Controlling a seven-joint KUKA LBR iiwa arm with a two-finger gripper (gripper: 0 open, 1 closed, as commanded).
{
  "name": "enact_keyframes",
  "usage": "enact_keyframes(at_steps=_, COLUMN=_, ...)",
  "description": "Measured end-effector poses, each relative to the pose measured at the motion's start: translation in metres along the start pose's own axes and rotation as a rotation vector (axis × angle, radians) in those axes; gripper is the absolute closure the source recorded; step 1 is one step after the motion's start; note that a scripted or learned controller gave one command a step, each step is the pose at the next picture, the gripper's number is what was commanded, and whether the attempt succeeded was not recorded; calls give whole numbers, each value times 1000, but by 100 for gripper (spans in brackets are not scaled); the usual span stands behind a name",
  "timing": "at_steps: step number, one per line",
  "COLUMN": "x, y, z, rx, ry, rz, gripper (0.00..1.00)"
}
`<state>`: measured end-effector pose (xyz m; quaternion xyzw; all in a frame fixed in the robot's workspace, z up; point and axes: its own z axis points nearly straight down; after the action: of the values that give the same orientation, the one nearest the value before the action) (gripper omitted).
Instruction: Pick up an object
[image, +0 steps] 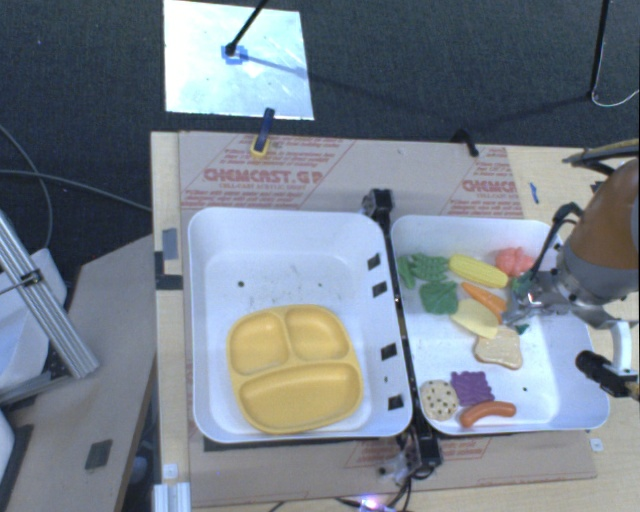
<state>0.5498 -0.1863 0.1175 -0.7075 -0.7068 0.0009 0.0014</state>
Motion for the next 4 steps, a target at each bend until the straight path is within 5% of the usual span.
enact_keyframes(at_steps=1, x=12, y=-60, z=29, rx=-21, ry=-8, rz=1, gripper=100)
enact_keyframes(at_steps=2, x=85, y=-4, z=-32, rx=-13, ry=0, rz=-14, gripper=100)
enact_keyframes(at_steps=3, x=95, y=-64, z=36, rx=1, ry=1, rz=-1, gripper=100)
enact_keyframes(at_steps=4, x=54, y=-11, z=-52, rx=-17, ry=-7, rz=-4, gripper=100)
